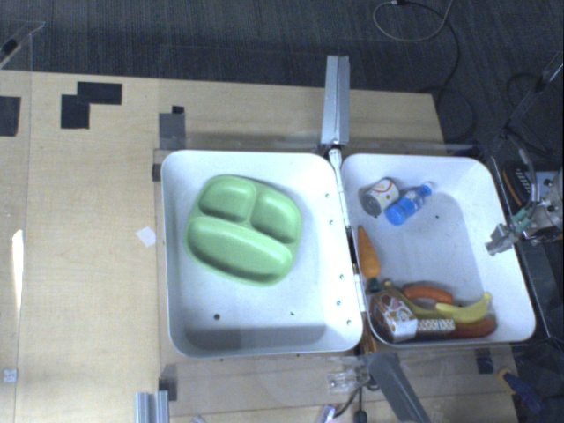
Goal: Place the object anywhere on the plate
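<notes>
From my seat, what matters is the gap between the gripper and the pickable items. It sits at the right rim of the right bin, at about mid-depth, holding nothing; whether its jaws are together or apart I cannot tell, since it is small and partly cut off at the frame edge.

The task names no particular object, so I judge by reach. The nearest candidates lie to the gripper's near-left: a yellow banana, curved, its long axis running left to right along the near wall, resting against some red and orange pieces that look like plastic toy food, with a printed packet in the near-left corner. Further left, an orange carrot lies beside the divider, its long axis running far to near. Toward the far-left of that bin are a small can on its side and a blue plastic bottle, touching, the bottle angled diagonally.

The green plate lies in the left bin, well apart from everything. It is smooth, glossy and rounded, moulded into three compartments, two smaller at the far side and one long one nearer.

Any carry runs leftward across the divider.
</notes>
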`<state>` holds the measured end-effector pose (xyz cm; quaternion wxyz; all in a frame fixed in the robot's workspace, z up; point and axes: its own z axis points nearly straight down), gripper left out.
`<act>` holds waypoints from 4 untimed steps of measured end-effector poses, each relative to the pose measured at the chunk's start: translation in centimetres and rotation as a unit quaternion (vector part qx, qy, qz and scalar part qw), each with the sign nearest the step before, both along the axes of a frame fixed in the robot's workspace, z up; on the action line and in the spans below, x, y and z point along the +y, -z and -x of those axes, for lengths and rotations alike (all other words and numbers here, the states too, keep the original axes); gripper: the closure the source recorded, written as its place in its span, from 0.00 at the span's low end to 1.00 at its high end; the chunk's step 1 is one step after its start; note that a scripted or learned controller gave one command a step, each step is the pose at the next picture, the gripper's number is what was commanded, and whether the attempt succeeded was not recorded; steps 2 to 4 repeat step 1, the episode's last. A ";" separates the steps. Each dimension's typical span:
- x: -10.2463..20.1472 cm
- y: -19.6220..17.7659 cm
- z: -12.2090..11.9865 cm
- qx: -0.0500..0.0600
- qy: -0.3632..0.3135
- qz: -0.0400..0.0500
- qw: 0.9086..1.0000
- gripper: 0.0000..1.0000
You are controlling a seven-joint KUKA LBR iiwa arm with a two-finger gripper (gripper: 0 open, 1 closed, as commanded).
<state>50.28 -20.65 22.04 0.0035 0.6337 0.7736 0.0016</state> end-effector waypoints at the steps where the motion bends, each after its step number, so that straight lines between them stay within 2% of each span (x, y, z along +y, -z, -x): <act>1: 0.1 12.9 1.4 0.000 0.155 -0.001 0.988 1.00; 4: 0.1 12.9 1.4 0.000 0.155 -0.001 0.988 1.00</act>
